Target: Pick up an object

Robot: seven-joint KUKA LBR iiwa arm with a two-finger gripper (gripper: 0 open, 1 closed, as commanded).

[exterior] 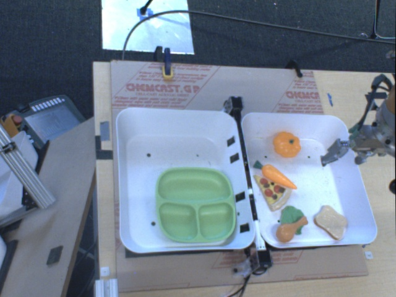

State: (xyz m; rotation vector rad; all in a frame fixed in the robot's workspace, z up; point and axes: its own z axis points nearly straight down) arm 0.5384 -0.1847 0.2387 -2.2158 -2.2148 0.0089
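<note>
You had the gripper point(337, 152) reaching in from the right over the far right part of the right bin point(356, 184); whether its claw was apart or together you could not tell, and nothing showed between its tips. In that bin the orange pumpkin point(287, 144) sat far and left of the gripper; the carrot point(278, 176) lay just beside the pizza slice point(273, 193); the drumstick point(291, 223) and the bread slice point(331, 222) lay at the near side. In the left bin point(142, 135) you had a green divided plate point(195, 204) toward the near side.
</note>
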